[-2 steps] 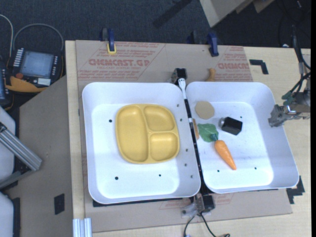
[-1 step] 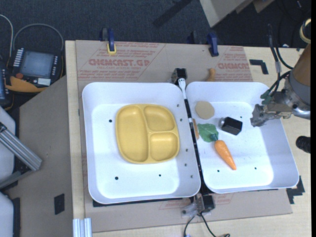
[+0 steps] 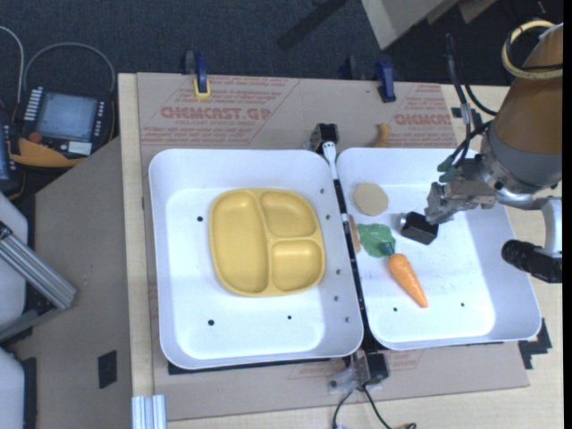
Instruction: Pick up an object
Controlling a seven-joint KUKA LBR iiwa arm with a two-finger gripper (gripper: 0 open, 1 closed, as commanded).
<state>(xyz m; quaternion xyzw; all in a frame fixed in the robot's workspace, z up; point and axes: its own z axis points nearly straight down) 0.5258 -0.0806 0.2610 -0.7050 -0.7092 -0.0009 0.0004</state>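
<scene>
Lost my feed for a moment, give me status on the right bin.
Hand low in right bin, grasp unclear. Carrot, green piece, tan disc lying loose. Nothing blocking them.

Single fixed cam, mounted above the bench [image 3: 268, 96], looking down at a slant. Both white bins in frame: left bin [image 3: 170, 239], right bin [image 3: 500, 320], side by side. Arm [image 3: 536, 105] comes in from frame right. Mid-range, dark floor visible past the far edge.

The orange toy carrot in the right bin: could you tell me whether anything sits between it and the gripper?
Nothing visible blocks it. The gripper hovers above the right white bin, up-right of the orange toy carrot; the green crumpled piece and tan round disc lie left of that path.
</scene>
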